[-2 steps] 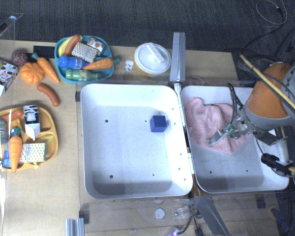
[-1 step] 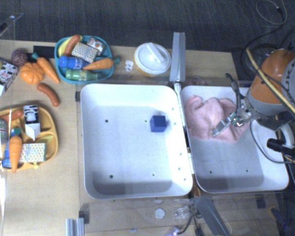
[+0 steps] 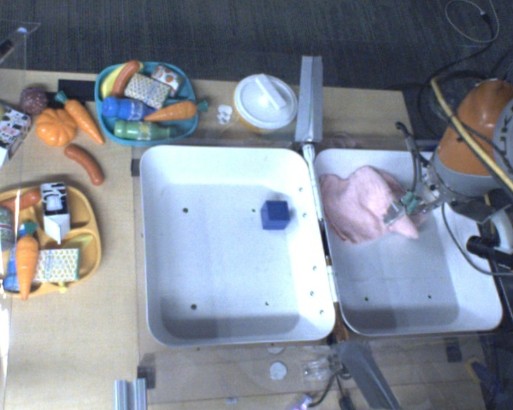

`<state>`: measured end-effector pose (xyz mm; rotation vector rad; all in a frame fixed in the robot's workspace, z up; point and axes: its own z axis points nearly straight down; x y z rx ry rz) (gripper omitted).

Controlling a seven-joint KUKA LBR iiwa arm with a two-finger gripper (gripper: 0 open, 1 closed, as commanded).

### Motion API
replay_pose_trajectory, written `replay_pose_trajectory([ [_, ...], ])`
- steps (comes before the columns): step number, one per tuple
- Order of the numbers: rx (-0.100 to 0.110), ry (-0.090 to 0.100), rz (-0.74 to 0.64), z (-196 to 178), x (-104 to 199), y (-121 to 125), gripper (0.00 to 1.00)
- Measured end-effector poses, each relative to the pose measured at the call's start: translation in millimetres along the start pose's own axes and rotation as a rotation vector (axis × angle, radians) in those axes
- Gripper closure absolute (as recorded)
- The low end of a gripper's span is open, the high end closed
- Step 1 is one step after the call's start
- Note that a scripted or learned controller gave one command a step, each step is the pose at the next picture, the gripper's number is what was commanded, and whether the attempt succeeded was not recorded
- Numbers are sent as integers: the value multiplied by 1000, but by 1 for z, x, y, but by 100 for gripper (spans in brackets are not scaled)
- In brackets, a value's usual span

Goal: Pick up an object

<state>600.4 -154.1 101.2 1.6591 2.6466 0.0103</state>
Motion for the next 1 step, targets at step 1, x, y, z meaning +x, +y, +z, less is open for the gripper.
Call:
replay_pose_trajectory([
  [1,14,10,46,-79,22,60,100],
])
